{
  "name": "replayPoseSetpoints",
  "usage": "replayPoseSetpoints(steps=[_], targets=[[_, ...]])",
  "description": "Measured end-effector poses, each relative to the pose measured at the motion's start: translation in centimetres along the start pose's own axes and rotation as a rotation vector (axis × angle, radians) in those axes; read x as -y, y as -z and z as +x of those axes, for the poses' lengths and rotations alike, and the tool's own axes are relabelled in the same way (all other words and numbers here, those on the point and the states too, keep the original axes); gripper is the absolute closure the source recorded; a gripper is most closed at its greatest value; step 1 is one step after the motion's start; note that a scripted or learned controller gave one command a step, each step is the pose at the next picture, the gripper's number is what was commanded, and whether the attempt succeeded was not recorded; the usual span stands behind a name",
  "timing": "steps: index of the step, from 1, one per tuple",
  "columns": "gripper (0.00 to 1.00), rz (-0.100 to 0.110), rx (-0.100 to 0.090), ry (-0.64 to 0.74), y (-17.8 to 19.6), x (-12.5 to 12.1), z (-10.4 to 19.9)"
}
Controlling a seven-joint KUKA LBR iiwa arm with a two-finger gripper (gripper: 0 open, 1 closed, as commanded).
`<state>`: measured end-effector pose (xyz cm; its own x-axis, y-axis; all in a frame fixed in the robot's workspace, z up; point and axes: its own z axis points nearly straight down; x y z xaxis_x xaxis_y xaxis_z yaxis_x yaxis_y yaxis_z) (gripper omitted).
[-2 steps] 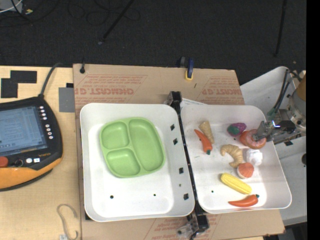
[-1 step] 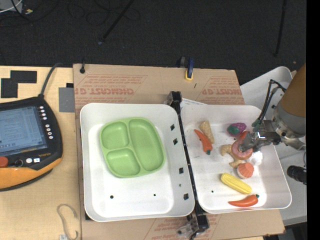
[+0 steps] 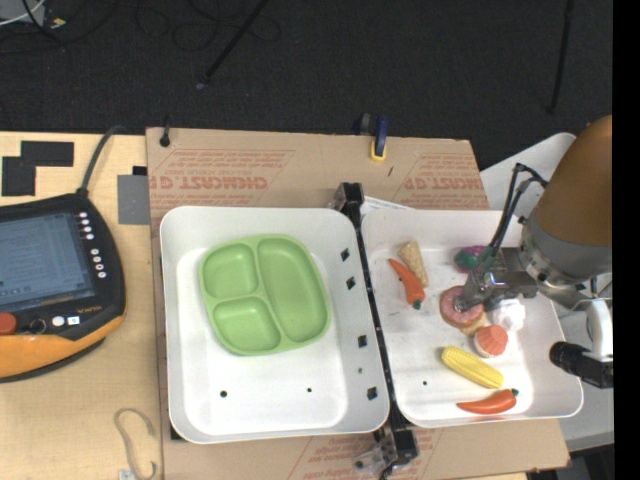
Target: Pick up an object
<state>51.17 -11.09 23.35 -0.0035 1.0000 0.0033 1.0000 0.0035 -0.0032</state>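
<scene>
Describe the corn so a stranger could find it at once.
Look in the right bin, toward its near edge. The corn lies there, just above a red-orange pepper. It is the one yellow piece, stubby and bumpy.

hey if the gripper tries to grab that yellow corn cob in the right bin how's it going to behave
The corn cob looks like rigid, probably light, toy plastic. Its rounded, tapered shape lying flat could roll or squirt sideways if pinched off-centre. The red chili pepper lying close by might get nudged.

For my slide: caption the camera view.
Grey arm's claw lowered over round pink toy among toy foods in right white bin; left bin holds green divided plate.
</scene>
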Motion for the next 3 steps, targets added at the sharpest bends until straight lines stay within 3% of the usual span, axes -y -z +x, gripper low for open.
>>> replayPoseSetpoints(steps=[1,3], targets=[[1.0,0.002,0.001,-0.001,-0.3,1.1,3.8],[1.0,0.0,0.003,-0.004,-0.3,0.1,5.1]])
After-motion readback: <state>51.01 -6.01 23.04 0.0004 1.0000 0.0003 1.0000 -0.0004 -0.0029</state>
